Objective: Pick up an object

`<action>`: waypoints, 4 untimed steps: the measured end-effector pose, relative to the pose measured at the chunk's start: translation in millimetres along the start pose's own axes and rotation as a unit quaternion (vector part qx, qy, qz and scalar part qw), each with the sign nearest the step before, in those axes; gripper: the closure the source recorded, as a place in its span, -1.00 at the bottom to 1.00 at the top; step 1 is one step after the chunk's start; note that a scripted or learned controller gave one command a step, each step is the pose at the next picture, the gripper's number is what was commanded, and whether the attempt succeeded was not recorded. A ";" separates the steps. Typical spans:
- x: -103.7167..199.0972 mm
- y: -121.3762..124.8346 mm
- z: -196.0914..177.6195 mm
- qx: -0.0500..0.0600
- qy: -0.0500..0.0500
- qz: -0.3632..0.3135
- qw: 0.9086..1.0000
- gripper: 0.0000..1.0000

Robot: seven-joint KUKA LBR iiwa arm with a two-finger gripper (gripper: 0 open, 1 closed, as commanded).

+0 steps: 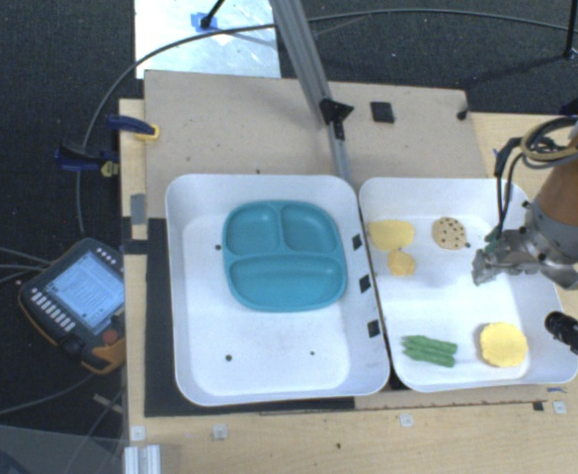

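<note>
Pincer [486, 267] low over right bin [466, 368], just right of cookie [450, 232]; grip impossible to tell. Yellow disc [503, 345] and beans [430, 350] near front rim. Blue plate [285, 256] in left bin [269, 363].

Dark carpet floor [41, 57] (cables trailing) — tan bench [269, 126], pale light

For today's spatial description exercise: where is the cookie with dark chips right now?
The chip cookie lies in the right bin, near its far edge, just right of the larger yellow piece and left of the end effector.
</note>
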State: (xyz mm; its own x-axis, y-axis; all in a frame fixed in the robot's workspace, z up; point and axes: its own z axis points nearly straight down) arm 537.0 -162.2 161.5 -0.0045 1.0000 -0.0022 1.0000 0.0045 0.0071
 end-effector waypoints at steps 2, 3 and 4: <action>1.5 -5.8 -121.7 -0.001 0.000 0.000 1.000 1.00; 53.5 1.1 -103.1 0.003 0.002 -0.003 1.000 1.00; 96.1 5.6 -94.1 0.003 0.002 -0.002 1.000 1.00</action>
State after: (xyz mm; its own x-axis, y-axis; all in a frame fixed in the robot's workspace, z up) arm 541.4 -65.8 255.5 -0.0093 1.0000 0.0015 1.0000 0.0093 0.0019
